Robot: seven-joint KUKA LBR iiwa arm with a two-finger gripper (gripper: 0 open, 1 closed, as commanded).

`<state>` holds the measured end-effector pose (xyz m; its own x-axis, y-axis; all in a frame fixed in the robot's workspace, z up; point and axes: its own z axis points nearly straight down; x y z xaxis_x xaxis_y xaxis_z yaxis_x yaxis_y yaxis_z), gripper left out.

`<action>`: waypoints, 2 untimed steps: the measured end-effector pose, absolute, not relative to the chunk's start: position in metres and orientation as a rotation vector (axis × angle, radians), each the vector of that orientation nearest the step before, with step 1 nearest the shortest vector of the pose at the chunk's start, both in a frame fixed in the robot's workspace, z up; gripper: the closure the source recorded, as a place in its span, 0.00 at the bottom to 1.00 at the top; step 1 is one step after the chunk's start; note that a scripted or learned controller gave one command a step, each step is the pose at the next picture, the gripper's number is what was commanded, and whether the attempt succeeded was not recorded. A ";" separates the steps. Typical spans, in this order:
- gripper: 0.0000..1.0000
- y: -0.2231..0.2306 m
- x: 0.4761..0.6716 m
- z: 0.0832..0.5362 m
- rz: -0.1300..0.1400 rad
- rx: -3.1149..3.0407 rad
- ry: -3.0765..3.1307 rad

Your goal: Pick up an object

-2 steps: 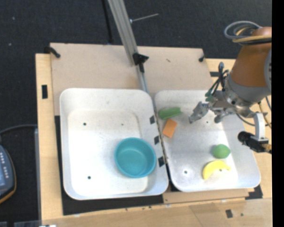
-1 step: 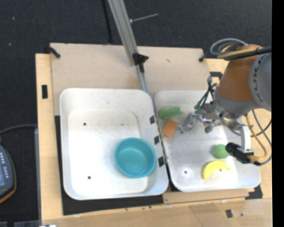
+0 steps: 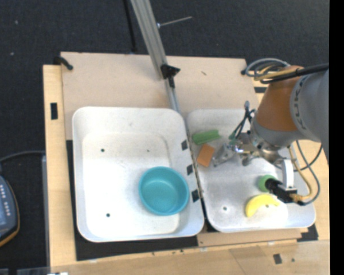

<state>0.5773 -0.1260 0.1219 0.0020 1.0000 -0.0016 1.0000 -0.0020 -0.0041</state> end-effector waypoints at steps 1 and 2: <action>1.00 -0.126 0.579 0.136 -0.006 -2.237 -2.212; 1.00 -0.131 0.577 0.181 -0.006 -2.238 -2.213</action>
